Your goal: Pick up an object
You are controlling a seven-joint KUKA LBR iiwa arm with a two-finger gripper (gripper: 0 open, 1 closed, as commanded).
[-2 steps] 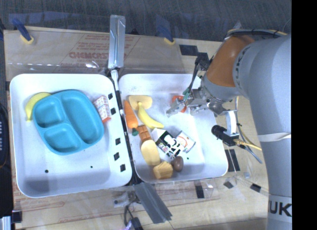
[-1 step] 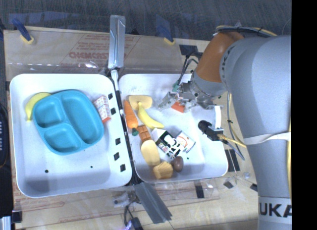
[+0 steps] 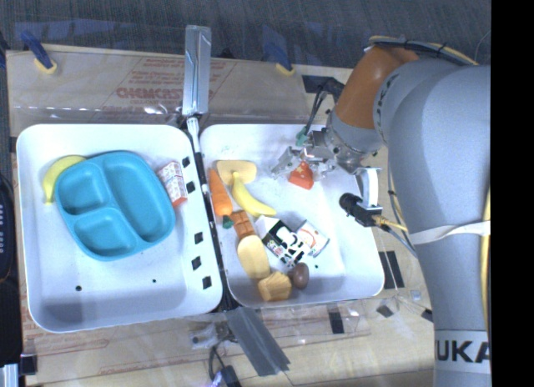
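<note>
Claw [image 3: 302, 160] of the grey arm sits low in the right white bin [image 3: 360, 270], at its upper part, with a small red-orange object [image 3: 301, 177] just under its metal tips; whether they pinch it I cannot tell. Below-left lie a carrot [image 3: 219, 195], a yellow banana [image 3: 248, 197] and a black-and-white box [image 3: 289, 242]. The left white bin [image 3: 50, 298] holds a blue divided plastic tray [image 3: 113, 203].
</note>
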